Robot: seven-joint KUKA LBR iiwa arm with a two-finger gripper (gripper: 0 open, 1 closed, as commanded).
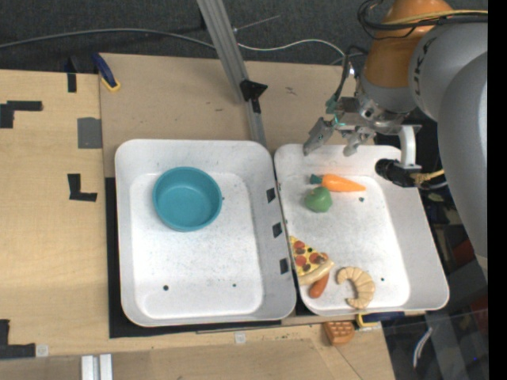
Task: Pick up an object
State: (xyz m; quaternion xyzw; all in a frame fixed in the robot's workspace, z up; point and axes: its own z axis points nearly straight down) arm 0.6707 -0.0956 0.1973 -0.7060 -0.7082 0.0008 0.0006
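- right bin (412,236): open floor mid-bin; low rim crowds the near-edge toys
- gripper (339,142): fingers spread, grasping nothing, above the far rim
- carrot (344,184): just below the gripper, beside the green toy (318,200); likely light, stiff, slick; pinch across its thick middle

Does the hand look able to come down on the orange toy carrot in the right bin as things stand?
Probably yes. The hand hangs open above the right white bin's far edge, the orange toy carrot lies just nearer with its top uncovered; only the green round toy crowds one end.
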